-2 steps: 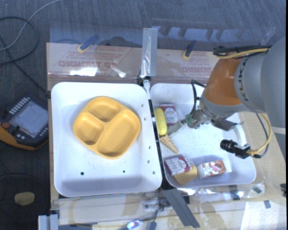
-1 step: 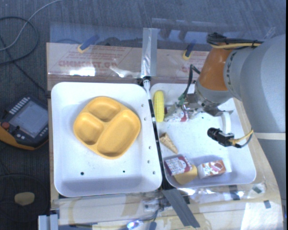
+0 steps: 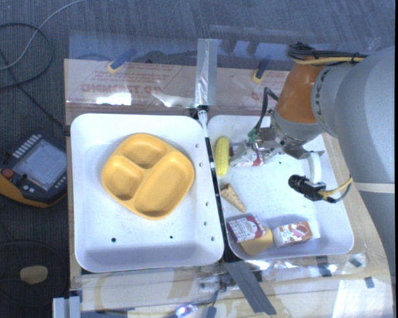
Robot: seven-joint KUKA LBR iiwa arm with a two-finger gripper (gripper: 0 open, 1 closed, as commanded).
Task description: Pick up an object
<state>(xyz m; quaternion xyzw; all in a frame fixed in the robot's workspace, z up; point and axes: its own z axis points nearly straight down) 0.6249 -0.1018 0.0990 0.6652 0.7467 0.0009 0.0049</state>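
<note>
L bin (image 3: 86,244): yellow plate (image 3: 148,175). R bin (image 3: 335,240): corn (image 3: 221,155), cartons (image 3: 247,228). Claw (image 3: 260,144) state unclear.

Robotics lab: teach pendant (image 3: 33,171), loose cables (image 3: 26,45), taped bench (image 3: 139,81).

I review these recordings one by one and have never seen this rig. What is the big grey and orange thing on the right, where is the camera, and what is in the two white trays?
This is a single camera fixed above the bench, looking down at a slant. The grey machine with the orange band is a robot arm reaching in from the right; its gripper is low over the right shallow white bin. Whether it holds anything cannot be told from here.

The left shallow white bin holds a yellow three-compartment plastic plate. The right bin holds a yellow toy corn cob, a tan cone-shaped piece, a red-and-white packet, a tan rounded piece and a red-and-white small carton.
</note>
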